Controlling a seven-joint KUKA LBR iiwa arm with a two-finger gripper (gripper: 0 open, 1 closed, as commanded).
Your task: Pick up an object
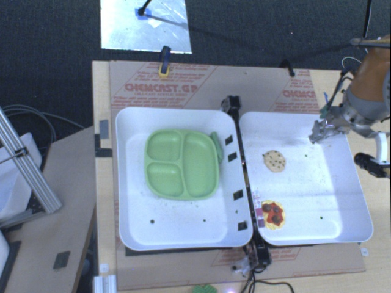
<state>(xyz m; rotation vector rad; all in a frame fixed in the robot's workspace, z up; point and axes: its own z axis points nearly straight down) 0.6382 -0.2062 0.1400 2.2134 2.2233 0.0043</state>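
Observation:
A round cookie (274,160) with dark chips lies in the right bin (342,182), near its left-centre. A small pizza slice (272,213) with red topping rests near that bin's front left corner. My gripper (318,131) hangs over the right bin's back right part, up and to the right of the cookie, apart from both objects. Nothing shows between its tips.
The left bin (131,212) holds a green divided plate (182,164). A black clamp strip (237,163) runs between the bins. A metal sheet (145,17) lies on the dark floor behind the bench, and an aluminium frame (24,170) stands at the left.

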